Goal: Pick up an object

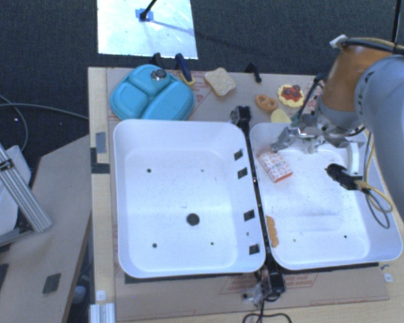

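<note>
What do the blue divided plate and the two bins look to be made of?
The blue divided plate looks like moulded plastic, smooth and slightly glossy, with rounded compartment edges. The left bin and the right bin look like thin white plastic, matte to satin, with soft rounded rims. Material judged by look alone.

Grey arm (384,93) over right bin (337,241), red-white packet (275,166) inside
</note>
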